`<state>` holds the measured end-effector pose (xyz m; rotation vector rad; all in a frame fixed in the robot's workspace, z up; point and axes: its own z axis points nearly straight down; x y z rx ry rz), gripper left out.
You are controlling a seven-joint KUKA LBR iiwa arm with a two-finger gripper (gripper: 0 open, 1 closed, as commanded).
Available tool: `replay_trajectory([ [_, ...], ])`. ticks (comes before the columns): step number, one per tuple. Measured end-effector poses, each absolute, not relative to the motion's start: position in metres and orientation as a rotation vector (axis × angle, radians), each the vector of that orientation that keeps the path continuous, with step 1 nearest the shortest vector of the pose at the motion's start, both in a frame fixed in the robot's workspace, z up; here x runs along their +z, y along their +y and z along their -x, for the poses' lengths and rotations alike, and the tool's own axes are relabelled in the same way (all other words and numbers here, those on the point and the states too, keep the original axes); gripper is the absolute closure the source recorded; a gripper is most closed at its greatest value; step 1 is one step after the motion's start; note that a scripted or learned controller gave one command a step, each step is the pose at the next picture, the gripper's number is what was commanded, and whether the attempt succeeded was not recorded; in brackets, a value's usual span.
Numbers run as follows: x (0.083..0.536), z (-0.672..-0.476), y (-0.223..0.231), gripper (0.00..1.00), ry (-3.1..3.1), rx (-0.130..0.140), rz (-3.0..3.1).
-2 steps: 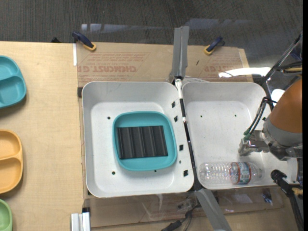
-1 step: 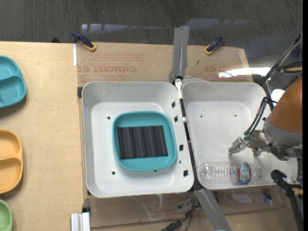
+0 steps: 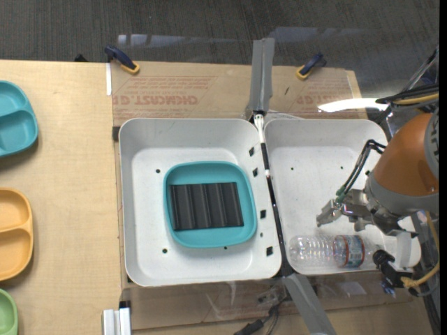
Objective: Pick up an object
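Camera view: bottle (image 3: 327, 250) along bin's (image 3: 314, 145) near wall.

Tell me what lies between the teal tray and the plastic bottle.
In the camera view, the bins' adjoining walls separate teal tray from plastic bottle; otherwise bare white floor.

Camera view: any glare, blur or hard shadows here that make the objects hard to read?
Camera view: lighting is even and soft, shadows faint. One bright glare streak sits on the cardboard behind the right bin. The clear plastic bottle is low-contrast against the white bin floor. The teal tray in the left bin reads sharply. The gripper looks slightly soft.
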<state>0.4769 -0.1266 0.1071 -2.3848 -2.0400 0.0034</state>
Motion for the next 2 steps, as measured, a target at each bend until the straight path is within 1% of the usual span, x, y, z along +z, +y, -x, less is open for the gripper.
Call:
replay_trajectory([
  [1, 0.117, -0.487, -0.139, 0.00, -1.817, 0.006, 2.560],
  [2, 0.202, -0.477, -0.204, 0.00, -1.532, 0.005, 2.743],
])
